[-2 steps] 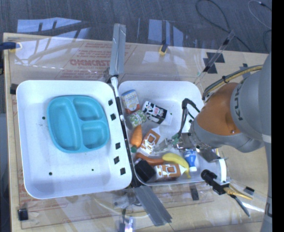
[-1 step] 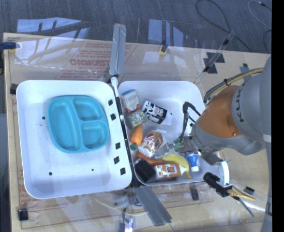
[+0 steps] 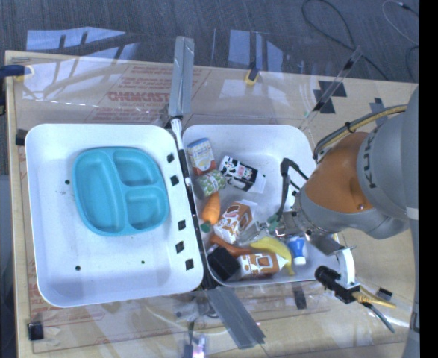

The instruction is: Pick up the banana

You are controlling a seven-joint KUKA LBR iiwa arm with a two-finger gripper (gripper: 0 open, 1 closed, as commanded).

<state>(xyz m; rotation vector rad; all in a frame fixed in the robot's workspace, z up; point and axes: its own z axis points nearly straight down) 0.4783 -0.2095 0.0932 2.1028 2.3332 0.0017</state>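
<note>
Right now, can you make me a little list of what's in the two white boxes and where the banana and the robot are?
left bin: blue divided tray
right bin: jumble of toy food and small packages
banana: near front of right bin, lying on the pile
beside banana: orange carrot, small blue-capped bottle
arm: over right bin's right side
tool: just above the banana, fingers hard to see

Divided tray [image 3: 121, 189] sits in the left bin [image 3: 47, 274]; right bin [image 3: 278, 136] holds the clutter, banana [image 3: 274, 250] toward its front, carton [image 3: 239, 173] behind it.
</note>
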